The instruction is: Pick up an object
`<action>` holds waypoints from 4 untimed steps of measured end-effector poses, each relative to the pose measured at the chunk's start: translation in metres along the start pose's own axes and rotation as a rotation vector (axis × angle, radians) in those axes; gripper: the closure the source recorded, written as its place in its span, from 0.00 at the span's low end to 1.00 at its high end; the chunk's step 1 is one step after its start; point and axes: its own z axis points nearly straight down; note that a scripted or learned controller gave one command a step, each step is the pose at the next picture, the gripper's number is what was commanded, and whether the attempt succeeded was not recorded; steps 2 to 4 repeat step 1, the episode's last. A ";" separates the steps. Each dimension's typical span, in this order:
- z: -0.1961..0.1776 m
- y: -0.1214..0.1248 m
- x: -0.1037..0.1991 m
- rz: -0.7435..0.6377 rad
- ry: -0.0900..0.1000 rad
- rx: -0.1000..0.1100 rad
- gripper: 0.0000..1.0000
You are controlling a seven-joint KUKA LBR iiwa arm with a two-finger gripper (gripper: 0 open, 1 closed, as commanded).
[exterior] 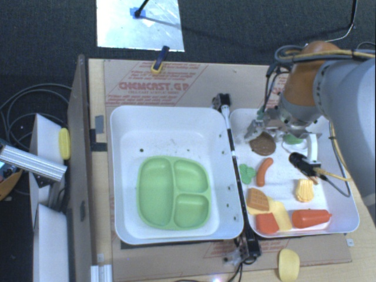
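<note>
On the desk (147,78), 2 bins are sitting side by side. The left bin (126,134) is holding a divided tray (174,191). The right bin (351,216) is holding toy foods: a sausage (265,171) near the middle, a carrot (310,217) at the front, a corn piece (304,189) behind it.

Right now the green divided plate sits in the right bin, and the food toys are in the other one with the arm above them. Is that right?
Not quite. The camera view shows the green divided plate in the left bin; the food toys, such as the carrot, lie in the right bin, with the arm above them.
</note>
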 end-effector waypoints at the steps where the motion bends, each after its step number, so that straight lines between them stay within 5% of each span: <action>1: 0.013 -0.069 0.001 0.008 0.002 0.013 0.00; 4: 0.013 -0.069 0.001 0.008 0.002 0.013 0.00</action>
